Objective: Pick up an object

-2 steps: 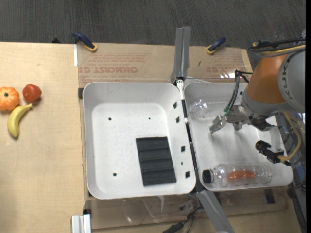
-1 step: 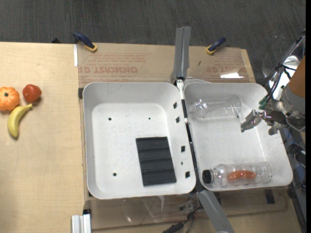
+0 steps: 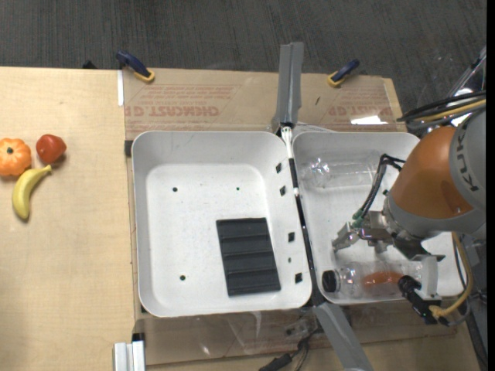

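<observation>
Two white bins sat side by side; the right bin (image 3: 309,207) held the arm (image 3: 433,184), which reached in from the right. Just below the gripper (image 3: 357,233), near the front wall, a clear bottle (image 3: 360,279) lay on its side, long axis left to right, cap pointing left. Whether the gripper was released or clenched, I could not tell.

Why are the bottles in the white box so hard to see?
In the camera view, the bottles are clear plastic against the bright white right bin, so they blend in; the black block in the left bin stands out sharply.
</observation>
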You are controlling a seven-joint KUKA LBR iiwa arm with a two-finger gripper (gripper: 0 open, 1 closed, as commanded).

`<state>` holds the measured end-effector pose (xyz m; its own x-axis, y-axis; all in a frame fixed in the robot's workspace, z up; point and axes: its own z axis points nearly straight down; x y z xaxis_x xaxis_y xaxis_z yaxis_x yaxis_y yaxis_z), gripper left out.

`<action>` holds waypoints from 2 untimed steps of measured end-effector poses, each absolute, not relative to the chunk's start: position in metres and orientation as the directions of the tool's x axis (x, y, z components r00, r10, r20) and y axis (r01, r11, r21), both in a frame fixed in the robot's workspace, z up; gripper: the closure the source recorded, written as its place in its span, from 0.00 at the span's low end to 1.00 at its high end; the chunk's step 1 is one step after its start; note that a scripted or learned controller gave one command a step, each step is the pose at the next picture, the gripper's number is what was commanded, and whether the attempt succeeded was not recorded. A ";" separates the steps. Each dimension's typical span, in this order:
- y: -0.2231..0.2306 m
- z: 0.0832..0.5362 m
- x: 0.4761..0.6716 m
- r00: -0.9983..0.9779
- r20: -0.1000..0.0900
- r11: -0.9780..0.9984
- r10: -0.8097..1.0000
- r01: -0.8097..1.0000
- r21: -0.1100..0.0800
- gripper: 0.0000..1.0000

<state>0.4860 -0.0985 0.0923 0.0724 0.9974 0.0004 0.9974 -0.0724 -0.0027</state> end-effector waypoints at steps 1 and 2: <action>-0.167 0.212 0.478 0.357 -0.002 -0.357 0.934 0.934 0.000 0.00; -0.113 0.124 0.498 0.225 0.000 -0.225 0.974 0.974 -0.004 0.00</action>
